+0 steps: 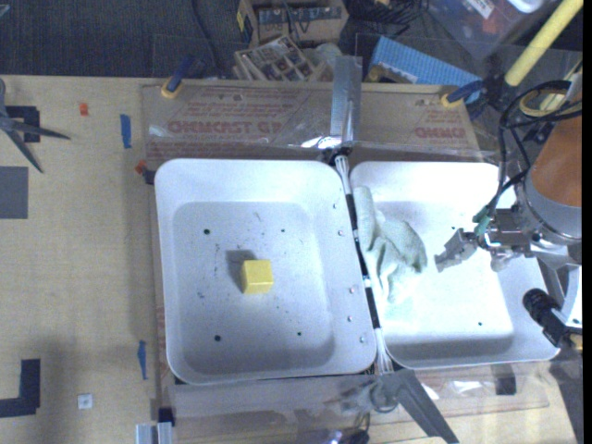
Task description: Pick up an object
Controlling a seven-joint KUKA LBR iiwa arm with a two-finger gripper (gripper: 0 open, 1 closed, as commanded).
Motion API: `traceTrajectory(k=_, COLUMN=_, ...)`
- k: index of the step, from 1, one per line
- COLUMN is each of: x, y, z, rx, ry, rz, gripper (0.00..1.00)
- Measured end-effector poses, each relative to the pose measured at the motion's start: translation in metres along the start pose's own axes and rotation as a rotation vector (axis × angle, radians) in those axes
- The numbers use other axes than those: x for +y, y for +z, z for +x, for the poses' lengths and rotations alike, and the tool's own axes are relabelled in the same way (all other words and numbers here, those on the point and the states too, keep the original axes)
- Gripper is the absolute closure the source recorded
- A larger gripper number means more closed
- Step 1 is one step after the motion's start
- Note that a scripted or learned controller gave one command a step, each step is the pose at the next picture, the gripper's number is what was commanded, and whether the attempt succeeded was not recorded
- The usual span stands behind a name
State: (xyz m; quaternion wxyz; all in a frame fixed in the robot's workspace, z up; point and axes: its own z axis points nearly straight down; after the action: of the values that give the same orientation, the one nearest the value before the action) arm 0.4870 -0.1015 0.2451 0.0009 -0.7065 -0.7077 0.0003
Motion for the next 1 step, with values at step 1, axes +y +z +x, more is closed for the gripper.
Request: traceTrajectory(k=1, x=0.0, y=0.0, z=0.0, rx=0.0, ry=0.0, rz=0.0, gripper=0.0)
